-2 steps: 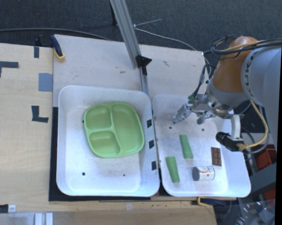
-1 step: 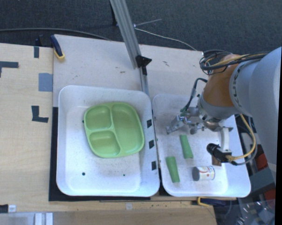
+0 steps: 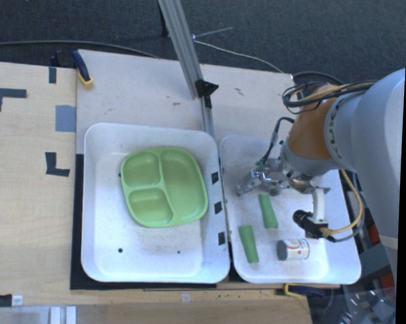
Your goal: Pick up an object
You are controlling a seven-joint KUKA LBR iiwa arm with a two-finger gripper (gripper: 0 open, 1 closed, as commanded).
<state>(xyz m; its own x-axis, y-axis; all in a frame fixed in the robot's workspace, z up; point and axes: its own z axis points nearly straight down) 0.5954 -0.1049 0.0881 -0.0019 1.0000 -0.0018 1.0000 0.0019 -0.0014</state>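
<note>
- gripper (image 3: 258, 180) hangs low in the right shallow white bin (image 3: 346, 268), just off the top end of the upper green plastic stick (image 3: 268, 211); cannot tell from this slant how far the jaws are open, or whether they have anything
- nearest target, I'd say, is the upper green plastic stick; it lies flat on the bin floor, long axis running roughly up-down in the view, slightly tilted
- to do the pick well: shift towards the stick's middle, not its end; an end grip would likely let it pivot or squirt out
- turn the wrist so the jaws close across the short width, not along the length
- come down straight, with the jaws wide; stop just off the bin floor before closing
- neighbours: lower green plastic stick (image 3: 248, 244) is near but apart; small white cylinder with an orange label (image 3: 293, 249) lies beside it, also apart; both should stay out of the closing path
- round, smooth plastic, probably slippery; close firmly, lift slowly, check that it comes up
- green divided plastic plate (image 3: 165, 186) in the left shallow white bin (image 3: 89, 186) is well apart; wide and flat, a poor pick
</note>
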